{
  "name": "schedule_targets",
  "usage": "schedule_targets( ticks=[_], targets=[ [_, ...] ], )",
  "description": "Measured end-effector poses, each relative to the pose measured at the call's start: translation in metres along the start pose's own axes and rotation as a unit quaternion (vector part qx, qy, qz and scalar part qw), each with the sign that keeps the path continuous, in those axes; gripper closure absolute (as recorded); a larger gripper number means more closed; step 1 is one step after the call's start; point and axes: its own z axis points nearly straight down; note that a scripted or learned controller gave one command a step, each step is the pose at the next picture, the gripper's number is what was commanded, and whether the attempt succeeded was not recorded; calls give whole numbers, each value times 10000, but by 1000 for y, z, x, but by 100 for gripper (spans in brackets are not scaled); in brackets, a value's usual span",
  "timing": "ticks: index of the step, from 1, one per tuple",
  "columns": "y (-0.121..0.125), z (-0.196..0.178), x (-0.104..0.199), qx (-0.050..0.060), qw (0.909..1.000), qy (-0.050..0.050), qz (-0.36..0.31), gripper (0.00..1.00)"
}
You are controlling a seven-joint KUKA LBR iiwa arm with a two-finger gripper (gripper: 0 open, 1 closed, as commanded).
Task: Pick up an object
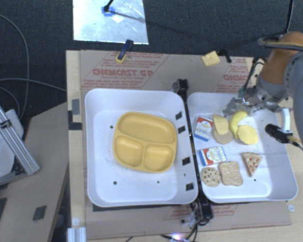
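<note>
The right bin (278,185) holds several toy foods. A small red, white and blue carton (203,127) lies at its left, with a tan slice (221,130) beside it. A yellow lemon-like piece (238,120) and a flatter yellow piece (248,134) lie together further right. Nearer the front are a second carton (212,156), a cookie (209,176), a cracker (231,173) and a pizza wedge (251,162). My gripper (241,104) hangs low at the bin's back edge, just behind the lemon-like piece, and nothing is visibly held.
The left bin (98,185) holds a yellow divided tray (145,141). A black divider (188,135) runs between the bins. Behind them on the cardboard lie a yellow block (210,59) and a blue-and-yellow clip (124,50). A metal sheet (110,13) lies further back.
</note>
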Motion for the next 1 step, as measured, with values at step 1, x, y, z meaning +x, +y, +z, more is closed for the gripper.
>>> schedule_targets(
  ticks=[1],
  targets=[
    [-2,-13,-2,1,10000,-5,5,100]
  ],
)
